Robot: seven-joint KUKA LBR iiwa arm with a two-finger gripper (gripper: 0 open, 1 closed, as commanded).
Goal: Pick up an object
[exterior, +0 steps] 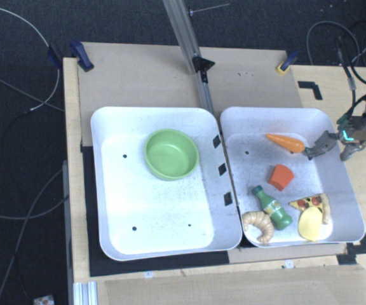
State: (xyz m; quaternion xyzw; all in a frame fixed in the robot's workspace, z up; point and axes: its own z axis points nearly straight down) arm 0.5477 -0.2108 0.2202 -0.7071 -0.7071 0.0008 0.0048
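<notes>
The right bin (253, 122) holds an orange carrot (284, 142) near its back, a red block (281, 176) in the middle, and a green bottle (273, 207) lying toward the front. A croissant (260, 225), a pizza slice (310, 203) and a yellow lemon-like piece (311, 225) crowd the front edge. My gripper (328, 154) hangs over the bin's right rim, open, with nothing between its fingers. Its left fingertip is just right of the carrot's pointed end.
In the left bin (116, 189) sits a green bowl (171, 154) at the back centre. A metal pole (186, 37) slants down to the gap between the bins. Clamps hold the board's back corners, and cables trail on the dark floor.
</notes>
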